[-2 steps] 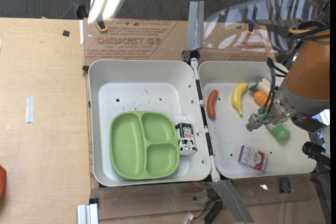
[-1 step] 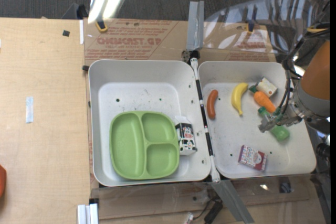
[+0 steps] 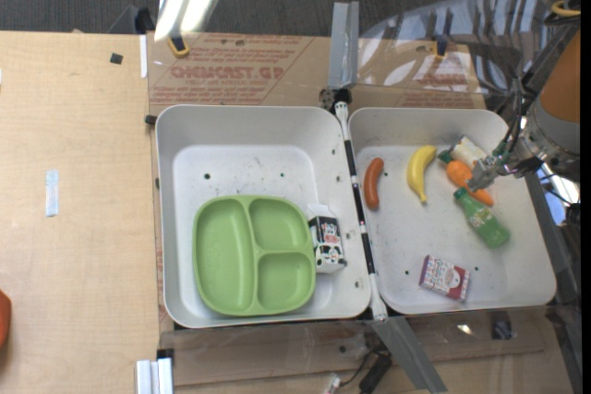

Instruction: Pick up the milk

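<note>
Cow-print milk carton (image 3: 326, 244) sits in the left bin (image 3: 175, 198), touching the green divided plate (image 3: 254, 254). Right bin (image 3: 526, 281) has a banana (image 3: 420, 171), sausage (image 3: 372, 183), carrot (image 3: 466, 180), green bottle (image 3: 483, 220) and red packet (image 3: 444, 278). Gripper (image 3: 484, 169) is over the carrot; can't tell how wide it's spread.

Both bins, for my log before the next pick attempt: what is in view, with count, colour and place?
milk carton: one, black and white, left bin, beside the plate's right edge
plate: one, green, three compartments, left bin
sausage: one, red-brown, right bin near its left wall
banana: one, yellow, right bin, upper middle
carrot: one, orange, right bin, under the tool
bottle: one, green, right bin, right side
small box: one, red and white, right bin, lower part
arm: one, grey and orange, right
tool: one, over the carrot
</note>
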You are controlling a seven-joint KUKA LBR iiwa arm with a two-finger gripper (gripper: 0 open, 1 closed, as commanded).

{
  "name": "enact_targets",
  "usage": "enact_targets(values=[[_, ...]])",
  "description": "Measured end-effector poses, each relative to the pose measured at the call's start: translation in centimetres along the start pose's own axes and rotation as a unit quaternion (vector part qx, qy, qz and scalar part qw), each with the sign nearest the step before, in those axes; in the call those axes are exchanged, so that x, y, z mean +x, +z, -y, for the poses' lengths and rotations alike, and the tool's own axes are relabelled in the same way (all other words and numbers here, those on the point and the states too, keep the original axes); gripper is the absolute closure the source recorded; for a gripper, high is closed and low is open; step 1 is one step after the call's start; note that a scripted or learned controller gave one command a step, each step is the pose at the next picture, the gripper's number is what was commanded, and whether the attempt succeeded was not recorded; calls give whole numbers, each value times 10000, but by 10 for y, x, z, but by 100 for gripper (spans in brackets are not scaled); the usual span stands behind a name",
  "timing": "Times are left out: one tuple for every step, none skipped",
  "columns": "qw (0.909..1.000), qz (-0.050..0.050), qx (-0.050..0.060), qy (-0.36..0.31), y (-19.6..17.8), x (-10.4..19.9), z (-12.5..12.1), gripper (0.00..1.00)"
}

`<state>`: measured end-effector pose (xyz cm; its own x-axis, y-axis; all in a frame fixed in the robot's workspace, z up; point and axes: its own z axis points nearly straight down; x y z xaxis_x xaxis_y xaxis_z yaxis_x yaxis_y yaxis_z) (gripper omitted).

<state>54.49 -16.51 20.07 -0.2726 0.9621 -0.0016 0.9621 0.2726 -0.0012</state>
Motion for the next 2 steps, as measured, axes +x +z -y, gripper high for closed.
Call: enact_targets(values=[[10000,4,-5,-14,18,-37,-88,100],[9997,1,-5,-242,-60,70,-88,100]])
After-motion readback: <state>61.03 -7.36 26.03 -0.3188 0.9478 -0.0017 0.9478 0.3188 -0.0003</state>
